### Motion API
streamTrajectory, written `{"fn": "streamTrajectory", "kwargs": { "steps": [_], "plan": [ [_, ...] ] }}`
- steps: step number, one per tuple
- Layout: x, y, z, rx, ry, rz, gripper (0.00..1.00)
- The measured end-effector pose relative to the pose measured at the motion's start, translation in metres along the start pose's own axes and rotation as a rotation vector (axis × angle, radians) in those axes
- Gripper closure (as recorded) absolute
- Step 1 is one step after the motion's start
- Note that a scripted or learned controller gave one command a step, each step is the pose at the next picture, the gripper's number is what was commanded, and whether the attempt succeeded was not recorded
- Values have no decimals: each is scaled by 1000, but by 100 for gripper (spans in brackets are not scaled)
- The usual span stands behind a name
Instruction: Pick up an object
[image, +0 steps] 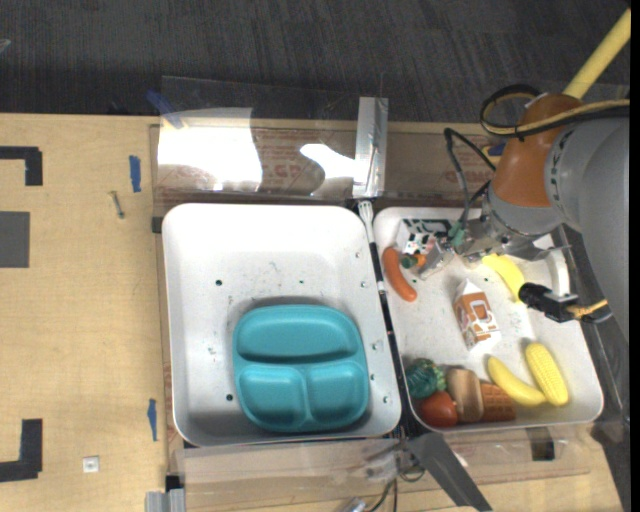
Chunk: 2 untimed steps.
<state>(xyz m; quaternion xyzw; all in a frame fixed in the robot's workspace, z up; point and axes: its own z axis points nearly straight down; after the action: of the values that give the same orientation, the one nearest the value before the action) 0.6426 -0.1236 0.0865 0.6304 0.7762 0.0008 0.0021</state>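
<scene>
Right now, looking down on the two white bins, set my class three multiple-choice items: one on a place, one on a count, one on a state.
1. Where does the teal three-compartment plastic tray lie?
A. left white bin
B. right white bin
C. wooden bench

2. How many yellow plastic corn cobs lie in the right bin?
A. none
B. one
C. three

3. How does the small white and orange carton sit?
A. stacked on the tray
B. lying flat on the bin floor
C. hanging over the rim

Answers: 1 A, the tray rests inside the left bin; 2 B, a single cob lies beside the yellow plastic banana; 3 B, its printed face points upward.
</scene>
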Motion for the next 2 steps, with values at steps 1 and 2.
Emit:
{"fn": "streamTrajectory", "kwargs": {
  "steps": [1,2],
  "plan": [
    [7,-81,-1,1,1,-15,0],
    [7,-78,-13,-6,-2,-17,100]
  ]
}}
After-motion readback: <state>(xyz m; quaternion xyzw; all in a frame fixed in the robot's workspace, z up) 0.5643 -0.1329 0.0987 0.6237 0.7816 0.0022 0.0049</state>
